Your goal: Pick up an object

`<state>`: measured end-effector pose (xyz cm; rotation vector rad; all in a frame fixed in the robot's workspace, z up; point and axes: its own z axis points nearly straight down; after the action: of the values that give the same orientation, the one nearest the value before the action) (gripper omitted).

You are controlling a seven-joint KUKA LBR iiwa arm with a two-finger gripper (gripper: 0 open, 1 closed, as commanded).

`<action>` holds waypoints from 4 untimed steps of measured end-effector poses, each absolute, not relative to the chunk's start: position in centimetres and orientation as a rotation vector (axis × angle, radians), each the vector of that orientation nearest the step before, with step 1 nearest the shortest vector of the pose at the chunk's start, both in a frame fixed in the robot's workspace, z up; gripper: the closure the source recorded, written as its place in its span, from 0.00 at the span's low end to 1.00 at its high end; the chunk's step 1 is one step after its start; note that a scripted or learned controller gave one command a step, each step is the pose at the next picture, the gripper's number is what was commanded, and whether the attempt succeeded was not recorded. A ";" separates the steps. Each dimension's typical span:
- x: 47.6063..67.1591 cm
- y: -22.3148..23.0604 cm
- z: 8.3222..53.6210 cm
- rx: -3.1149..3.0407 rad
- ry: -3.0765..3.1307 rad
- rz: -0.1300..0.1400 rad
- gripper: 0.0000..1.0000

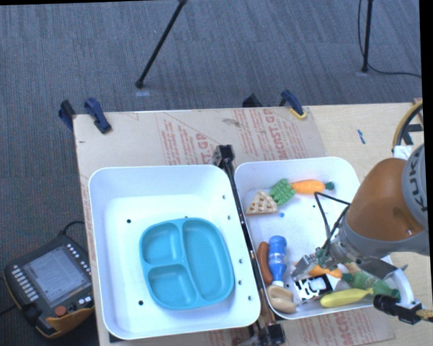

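So from my feed, the plywood-topped counter (165, 135) carries two shallow white plastic bins side by side. The left bin (110, 209) has a blue three-compartment plastic tray (186, 263) sitting in its middle. In the right bin (342, 174), a toy carrot (308, 187) lies at the back, a waffle-patterned wedge (261, 202) just left of it. Nearer the front, a small blue bottle (277, 259) lies beside a toy sausage (264, 263) on its left, and a yellow banana-shaped toy (344, 297) lies front right.

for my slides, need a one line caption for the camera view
KUKA arm's gripper low in the right bin among toy foods; blue divided plate in the left bin.
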<state>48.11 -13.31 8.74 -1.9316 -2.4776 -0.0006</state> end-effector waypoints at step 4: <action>51.1 -10.5 11.8 -1.185 -2.909 -0.001 0.00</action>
<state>51.14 -10.48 11.83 -1.1852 -2.9091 -0.0011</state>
